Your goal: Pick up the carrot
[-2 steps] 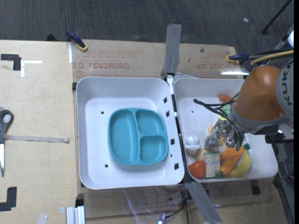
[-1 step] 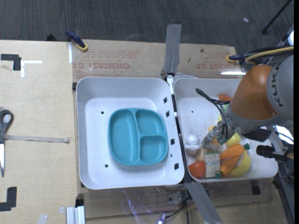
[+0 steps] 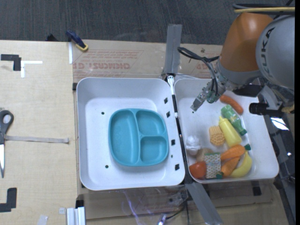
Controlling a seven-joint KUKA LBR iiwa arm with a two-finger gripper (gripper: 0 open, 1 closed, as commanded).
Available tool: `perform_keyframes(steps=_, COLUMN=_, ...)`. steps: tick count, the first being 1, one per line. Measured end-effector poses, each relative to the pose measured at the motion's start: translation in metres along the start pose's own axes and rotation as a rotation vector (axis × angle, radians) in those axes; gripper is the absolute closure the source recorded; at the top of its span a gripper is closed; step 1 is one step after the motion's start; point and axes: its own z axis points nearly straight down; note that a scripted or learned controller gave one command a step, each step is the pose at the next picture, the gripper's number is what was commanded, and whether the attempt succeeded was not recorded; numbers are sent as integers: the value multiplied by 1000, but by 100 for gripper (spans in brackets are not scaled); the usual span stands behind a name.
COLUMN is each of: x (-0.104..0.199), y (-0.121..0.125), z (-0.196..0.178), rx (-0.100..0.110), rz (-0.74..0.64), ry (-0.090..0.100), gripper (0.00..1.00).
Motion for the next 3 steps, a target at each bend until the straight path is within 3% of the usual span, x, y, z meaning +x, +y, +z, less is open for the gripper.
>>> perform_keyframes(steps=1, x=0, y=0, z=0, rx=0, rz=1, ry=0, gripper=0)
perform_keyframes(steps=2, x=35, y=-72, z=0, rx=1, rz=-132, ry=1, gripper=0)
perform_keyframes(steps=3, x=8, y=-134, z=81, rx=-14, rz=-201, ry=-18, gripper=0)
